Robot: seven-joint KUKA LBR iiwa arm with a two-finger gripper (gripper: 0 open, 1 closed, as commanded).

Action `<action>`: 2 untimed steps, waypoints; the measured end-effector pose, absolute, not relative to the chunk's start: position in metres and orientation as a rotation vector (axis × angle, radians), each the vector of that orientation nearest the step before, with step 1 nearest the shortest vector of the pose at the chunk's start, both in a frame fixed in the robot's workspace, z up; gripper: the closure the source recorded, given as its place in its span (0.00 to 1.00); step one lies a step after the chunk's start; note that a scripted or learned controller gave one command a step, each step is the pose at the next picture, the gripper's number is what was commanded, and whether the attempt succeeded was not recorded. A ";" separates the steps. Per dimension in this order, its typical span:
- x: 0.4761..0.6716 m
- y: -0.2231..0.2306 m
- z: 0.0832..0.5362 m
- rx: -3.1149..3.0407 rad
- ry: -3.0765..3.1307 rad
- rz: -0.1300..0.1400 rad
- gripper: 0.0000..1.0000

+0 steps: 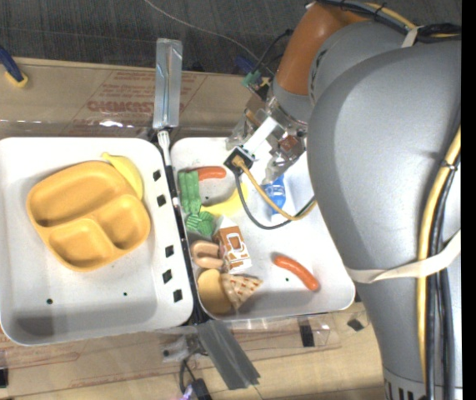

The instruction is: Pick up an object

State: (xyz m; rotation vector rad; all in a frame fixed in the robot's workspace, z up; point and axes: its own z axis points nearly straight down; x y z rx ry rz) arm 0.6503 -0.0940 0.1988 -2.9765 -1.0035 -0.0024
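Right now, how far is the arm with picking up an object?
Done: the arm has reached into the right bin, and its tool sits low at the far end, near a blue-labelled item. In hand: nothing visible; I cannot see a grasp. Left: gripping and lifting. The orange sausage, the small carton and the green pieces lie untouched, and the yellow tray rests in the left bin.

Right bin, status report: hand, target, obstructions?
Hand low over right bin, near blue item. Nothing seen held. Orange sausage lies apart; other toys crowd the left wall.
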 end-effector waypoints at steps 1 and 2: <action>0.584 -0.124 0.127 -3.004 -0.899 0.017 0.00; 0.509 -0.160 0.091 -3.120 -0.325 0.010 0.00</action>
